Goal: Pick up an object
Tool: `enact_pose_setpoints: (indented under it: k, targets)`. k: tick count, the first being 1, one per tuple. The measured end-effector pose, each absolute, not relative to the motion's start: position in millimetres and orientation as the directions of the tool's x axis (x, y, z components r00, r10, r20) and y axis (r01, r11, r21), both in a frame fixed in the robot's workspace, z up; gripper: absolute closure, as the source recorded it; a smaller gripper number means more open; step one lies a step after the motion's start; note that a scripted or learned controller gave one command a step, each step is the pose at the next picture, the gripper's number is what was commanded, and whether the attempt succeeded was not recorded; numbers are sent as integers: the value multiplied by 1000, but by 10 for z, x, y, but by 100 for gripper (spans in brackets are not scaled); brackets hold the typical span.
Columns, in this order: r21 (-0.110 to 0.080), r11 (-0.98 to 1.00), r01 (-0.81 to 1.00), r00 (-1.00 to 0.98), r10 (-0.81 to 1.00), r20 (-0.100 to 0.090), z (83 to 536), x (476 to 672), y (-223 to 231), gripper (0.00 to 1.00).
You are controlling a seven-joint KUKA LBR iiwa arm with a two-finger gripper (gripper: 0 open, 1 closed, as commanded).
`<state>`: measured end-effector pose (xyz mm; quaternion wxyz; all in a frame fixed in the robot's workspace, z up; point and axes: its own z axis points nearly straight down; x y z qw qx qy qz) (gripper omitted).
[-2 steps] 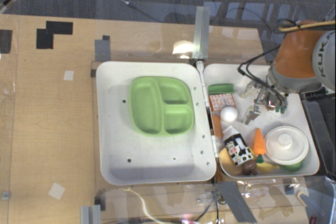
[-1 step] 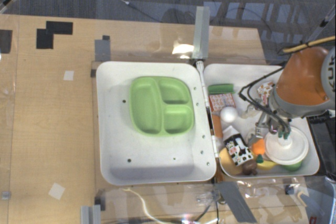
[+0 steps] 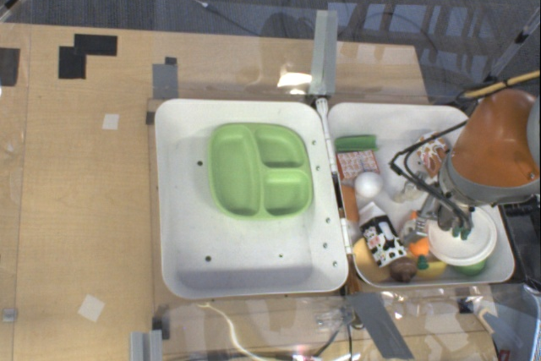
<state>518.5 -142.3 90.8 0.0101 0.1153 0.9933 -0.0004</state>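
The right bin (image 3: 397, 112) holds several small objects. Among them are a green block (image 3: 356, 143), a red patterned box (image 3: 357, 162), a white ball (image 3: 368, 184), a black-and-white spotted item (image 3: 382, 239), a brown lump (image 3: 403, 270), a yellow piece (image 3: 433, 268) and a small orange piece (image 3: 418, 248). A white round dish with a green rim (image 3: 463, 248) lies at the front right. My gripper (image 3: 449, 218) hangs low over the dish's left edge, close to the orange piece. The arm's orange band (image 3: 503, 139) covers the bin's right side.
The left bin (image 3: 182, 207) carries a green divided plate (image 3: 259, 170) in its middle. A metal post (image 3: 324, 51) stands behind the seam between the bins. A black cable (image 3: 414, 150) loops from the wrist over a patterned item (image 3: 434, 155).
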Motion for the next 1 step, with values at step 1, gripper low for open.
enact_pose_setpoints:
  k: [1]
  targets:
    - [-1, 976, 217, -976, 217, -16, 893, 5663, -1991, 0]
